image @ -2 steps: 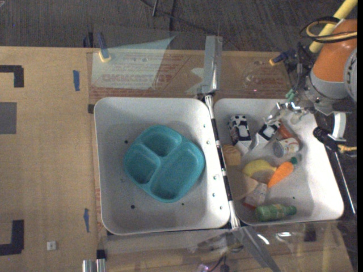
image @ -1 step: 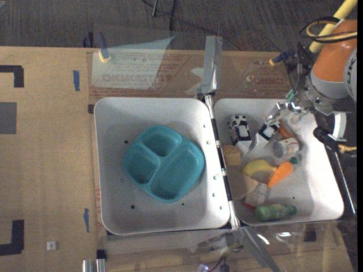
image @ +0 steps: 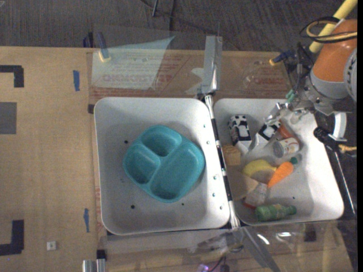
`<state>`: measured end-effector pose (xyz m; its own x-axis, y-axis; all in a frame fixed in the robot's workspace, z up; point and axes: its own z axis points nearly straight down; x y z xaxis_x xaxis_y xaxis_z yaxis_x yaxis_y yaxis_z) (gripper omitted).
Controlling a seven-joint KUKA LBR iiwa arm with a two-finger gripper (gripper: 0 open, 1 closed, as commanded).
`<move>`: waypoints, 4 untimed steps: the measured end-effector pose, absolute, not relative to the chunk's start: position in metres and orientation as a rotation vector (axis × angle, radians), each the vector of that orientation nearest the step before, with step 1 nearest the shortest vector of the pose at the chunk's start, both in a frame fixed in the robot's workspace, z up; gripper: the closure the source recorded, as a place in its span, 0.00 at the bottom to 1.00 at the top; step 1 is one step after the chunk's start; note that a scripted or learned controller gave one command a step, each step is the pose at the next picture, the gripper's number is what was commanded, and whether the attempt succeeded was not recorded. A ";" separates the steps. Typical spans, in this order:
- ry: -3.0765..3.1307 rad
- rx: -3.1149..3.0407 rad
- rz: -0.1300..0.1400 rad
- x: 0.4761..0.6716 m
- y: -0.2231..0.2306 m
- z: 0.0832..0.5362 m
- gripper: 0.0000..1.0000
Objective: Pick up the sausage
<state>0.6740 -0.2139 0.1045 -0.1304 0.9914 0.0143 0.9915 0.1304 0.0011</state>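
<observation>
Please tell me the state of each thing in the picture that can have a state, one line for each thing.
teal plate: upright, in the left bin, compartments bare
green bottle: lying on its side, right bin
carrot: lying flat, beside the banana
black and white toy: near the right bin's back wall
gripper: low over the right bin
</observation>
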 end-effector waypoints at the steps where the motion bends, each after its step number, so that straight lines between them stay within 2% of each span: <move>1: -2.400 -2.011 -0.017 0.674 -0.215 0.105 0.00; 4: -2.428 -1.977 -0.016 0.674 -0.214 0.104 0.00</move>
